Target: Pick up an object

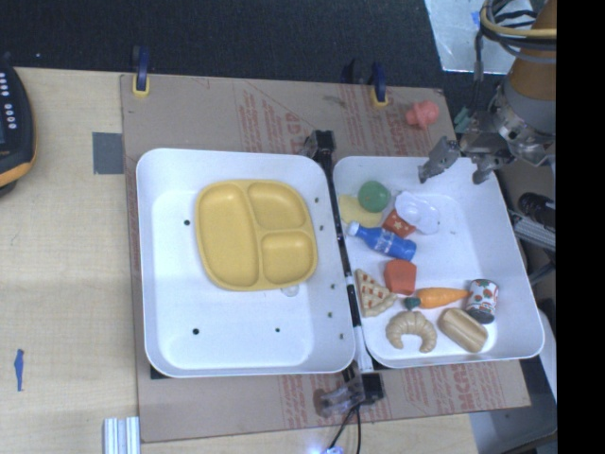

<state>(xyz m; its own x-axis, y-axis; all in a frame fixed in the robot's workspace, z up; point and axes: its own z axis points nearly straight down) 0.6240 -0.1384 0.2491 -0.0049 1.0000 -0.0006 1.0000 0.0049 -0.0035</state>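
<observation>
The two-finger gripper (460,162), fingers spread and empty, should descend toward seven o'clock, straddling the clear plastic bottle (420,212).

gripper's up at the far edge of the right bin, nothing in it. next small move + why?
Probably bring the gripper in toward the bin's middle and lower it over the green ball. The fingers stand open with nothing between them, above the right bin near its far rim, clear of every item. The ball is among the nearest things and sits at the pile's edge.
</observation>
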